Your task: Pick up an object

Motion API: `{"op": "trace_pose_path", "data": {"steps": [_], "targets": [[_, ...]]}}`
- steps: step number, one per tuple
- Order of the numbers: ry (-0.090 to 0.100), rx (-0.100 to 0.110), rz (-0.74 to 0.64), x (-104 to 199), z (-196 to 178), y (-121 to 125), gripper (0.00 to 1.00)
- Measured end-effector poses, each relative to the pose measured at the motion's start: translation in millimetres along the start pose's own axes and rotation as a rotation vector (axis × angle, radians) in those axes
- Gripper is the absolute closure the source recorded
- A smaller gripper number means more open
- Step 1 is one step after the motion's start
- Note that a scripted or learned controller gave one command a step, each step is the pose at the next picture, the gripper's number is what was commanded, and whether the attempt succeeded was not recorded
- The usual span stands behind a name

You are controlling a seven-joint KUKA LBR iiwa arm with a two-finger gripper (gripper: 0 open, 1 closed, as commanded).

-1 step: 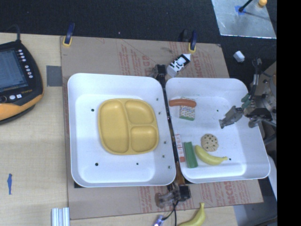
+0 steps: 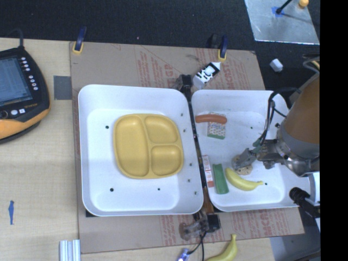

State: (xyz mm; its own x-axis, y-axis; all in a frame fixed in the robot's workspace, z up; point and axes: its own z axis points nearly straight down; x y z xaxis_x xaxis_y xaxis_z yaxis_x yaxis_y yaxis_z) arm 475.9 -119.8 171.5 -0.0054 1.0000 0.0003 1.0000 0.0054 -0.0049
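Right bin, lower right of frame: curved yellow plastic banana, smooth, dark-tipped, lying on the floor beside a flat green block. Gripper sits just above the banana (finger spread: cannot tell). Left bin holds a yellow three-compartment plate. Small printed packet further up.

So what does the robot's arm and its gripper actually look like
The arm enters from the right as a bulky rounded body: an orange-brown band above a grey wrist section. A thin dark cable loops along its side. The gripper at the tip is a small grey metal assembly, too blurred to make out finer detail or markings.
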Motion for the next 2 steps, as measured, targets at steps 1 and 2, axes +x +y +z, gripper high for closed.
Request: {"op": "trace_pose_path", "data": {"steps": [1, 2], "targets": [[0.000, 0.000, -0.001, -5, 74, 41, 0.00], [-0.003, 0.001, -0.005, -6, 64, 41, 1.00]]}}
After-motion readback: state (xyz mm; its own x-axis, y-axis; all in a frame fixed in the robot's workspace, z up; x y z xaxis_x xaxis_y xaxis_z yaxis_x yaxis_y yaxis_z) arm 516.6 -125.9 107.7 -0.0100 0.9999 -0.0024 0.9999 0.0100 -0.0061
